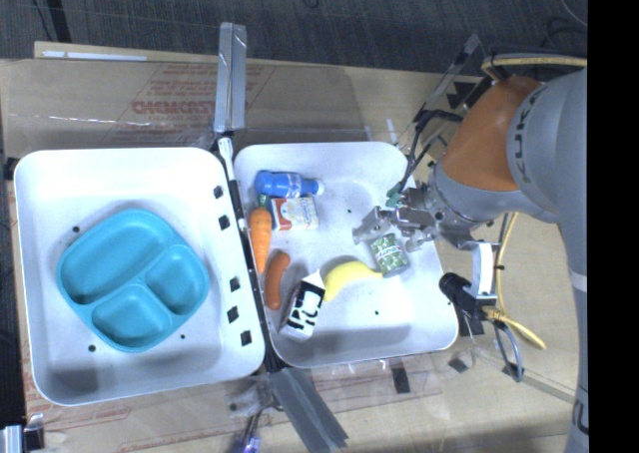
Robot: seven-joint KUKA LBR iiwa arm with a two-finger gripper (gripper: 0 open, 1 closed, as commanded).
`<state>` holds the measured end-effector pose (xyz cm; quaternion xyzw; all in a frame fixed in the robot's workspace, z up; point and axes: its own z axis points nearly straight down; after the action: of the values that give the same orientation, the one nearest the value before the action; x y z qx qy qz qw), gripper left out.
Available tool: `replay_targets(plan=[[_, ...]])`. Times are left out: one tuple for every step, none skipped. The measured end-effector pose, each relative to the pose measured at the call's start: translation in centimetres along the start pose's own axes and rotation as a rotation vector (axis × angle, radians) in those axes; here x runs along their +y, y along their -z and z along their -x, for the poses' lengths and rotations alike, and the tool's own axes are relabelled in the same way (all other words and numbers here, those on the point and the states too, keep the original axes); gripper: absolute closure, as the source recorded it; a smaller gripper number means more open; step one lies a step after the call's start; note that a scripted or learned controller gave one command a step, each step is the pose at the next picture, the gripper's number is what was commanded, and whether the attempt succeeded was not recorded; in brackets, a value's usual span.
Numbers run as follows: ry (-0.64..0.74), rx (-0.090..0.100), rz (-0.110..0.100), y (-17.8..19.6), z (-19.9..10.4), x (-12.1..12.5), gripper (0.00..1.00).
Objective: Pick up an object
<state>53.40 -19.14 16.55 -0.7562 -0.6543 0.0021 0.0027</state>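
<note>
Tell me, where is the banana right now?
The banana lies in the right bin, toward its near edge, between the black-and-white carton and the end effector.

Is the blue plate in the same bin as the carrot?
No, the blue plate lies in the left bin, the carrot in the right bin.

Fixed overhead camera, slanted down, both bins (130, 164) framed; arm (539, 152) entering right

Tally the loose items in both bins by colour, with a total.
Blue: 2, divided plate in the left bin, bottle
Orange: 2, carrot, second orange piece
Yellow: 1, banana
Red and white: 1, small carton
Black and white: 1, box
Green: 1, packet
Total: 8
</note>
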Motion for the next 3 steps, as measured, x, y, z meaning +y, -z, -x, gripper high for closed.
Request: replay_targets(plan=[[0.058, -0.013, 0.033, -4.9, 0.5, 2.0, 0.00], [0.170, 0.001, 0.005, -6.2, 1.2, -0.2, 0.00], [0.174, 0.001, 0.006, -5.1, 1.2, -0.1, 1.00]])
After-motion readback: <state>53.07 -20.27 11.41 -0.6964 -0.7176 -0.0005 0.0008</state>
